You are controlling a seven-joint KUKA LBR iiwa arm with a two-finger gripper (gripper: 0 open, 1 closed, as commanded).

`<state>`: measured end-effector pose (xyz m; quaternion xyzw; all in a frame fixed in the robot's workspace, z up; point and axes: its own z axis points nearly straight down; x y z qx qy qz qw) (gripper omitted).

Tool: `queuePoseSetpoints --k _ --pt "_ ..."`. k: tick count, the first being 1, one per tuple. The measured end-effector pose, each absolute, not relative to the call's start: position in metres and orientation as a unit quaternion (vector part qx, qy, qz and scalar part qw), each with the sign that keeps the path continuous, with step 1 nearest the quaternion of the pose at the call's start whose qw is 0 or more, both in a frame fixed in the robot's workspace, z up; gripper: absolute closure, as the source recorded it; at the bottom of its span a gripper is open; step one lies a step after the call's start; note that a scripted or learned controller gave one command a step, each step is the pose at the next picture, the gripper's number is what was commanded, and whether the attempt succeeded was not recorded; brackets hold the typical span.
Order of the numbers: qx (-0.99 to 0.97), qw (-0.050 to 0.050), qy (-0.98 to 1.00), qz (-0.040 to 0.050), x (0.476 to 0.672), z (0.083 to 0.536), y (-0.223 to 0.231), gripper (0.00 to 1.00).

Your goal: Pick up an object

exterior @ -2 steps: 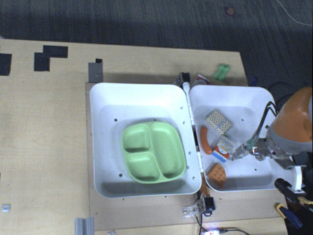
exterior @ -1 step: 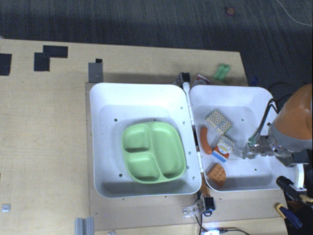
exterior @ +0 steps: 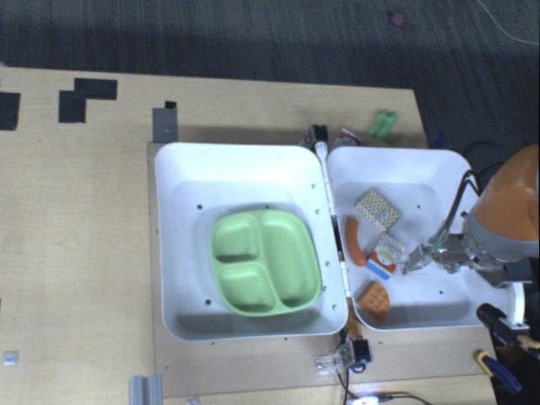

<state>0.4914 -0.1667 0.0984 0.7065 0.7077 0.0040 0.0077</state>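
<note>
The right bin [exterior: 422,169] holds several small objects. A grey checkered packet [exterior: 377,209] lies near its middle, and an orange-red sausage-shaped piece [exterior: 353,241] lies by its left wall. A small white, blue and orange package [exterior: 386,255] sits just right of that piece. A brown-orange lump [exterior: 374,299] rests in the near left corner. My gripper [exterior: 416,261] is low inside this bin, right beside the small package on its right. The view is too small to tell whether it touches the package. The arm's orange band [exterior: 515,202] is at the right edge.
The left bin [exterior: 177,226] holds a green divided plate [exterior: 265,260]. A green item [exterior: 382,123] and small hardware lie on the bench behind the right bin. Cables and clips [exterior: 350,357] sit at the near edge between the bins.
</note>
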Motion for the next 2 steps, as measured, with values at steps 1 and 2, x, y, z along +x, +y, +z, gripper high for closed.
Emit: queuePoseSetpoints --k 1,2 --pt "0.706 0.009 0.708 0.0053 0.4929 0.1090 -0.1663 1.00" --pt "0.706 0.009 0.708 0.0052 0.4928 0.1089 -0.1662 0.00"
